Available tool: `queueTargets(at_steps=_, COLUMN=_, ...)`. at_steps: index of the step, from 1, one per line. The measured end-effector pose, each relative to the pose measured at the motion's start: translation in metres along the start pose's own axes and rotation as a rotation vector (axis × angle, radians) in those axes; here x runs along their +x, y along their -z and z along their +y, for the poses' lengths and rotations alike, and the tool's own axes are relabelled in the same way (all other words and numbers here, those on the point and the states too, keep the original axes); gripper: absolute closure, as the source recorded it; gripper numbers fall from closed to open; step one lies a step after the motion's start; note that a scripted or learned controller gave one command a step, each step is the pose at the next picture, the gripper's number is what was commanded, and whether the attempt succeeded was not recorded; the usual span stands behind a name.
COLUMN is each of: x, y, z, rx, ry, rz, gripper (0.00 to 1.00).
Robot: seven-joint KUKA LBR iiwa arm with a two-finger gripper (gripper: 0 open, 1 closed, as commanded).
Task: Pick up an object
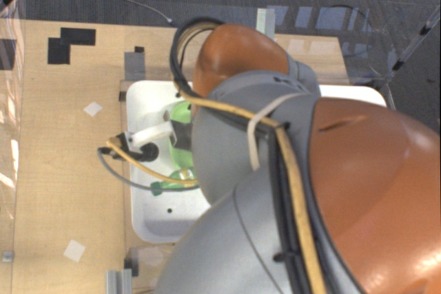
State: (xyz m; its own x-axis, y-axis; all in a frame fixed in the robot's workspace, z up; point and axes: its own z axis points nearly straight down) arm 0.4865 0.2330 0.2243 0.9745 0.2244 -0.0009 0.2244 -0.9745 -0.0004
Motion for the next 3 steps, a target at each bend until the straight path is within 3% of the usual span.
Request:
queueTargets(at_steps=1, x=0.000, y=-0.017, z=-0.002, rx=0.000, ry=-0.022, rz=0.000, gripper=1.00)
queueTargets(at_steps=2, x=0.001, y=0.050, z=-0.002, rx=0.000, ry=0.263, rz=0.004, gripper=1.00)
queueTargets(at_steps=3, x=0.000, y=-0.020, z=-0.001, rx=-0.001, ry=-0.014, rz=-0.002, gripper=1.00)
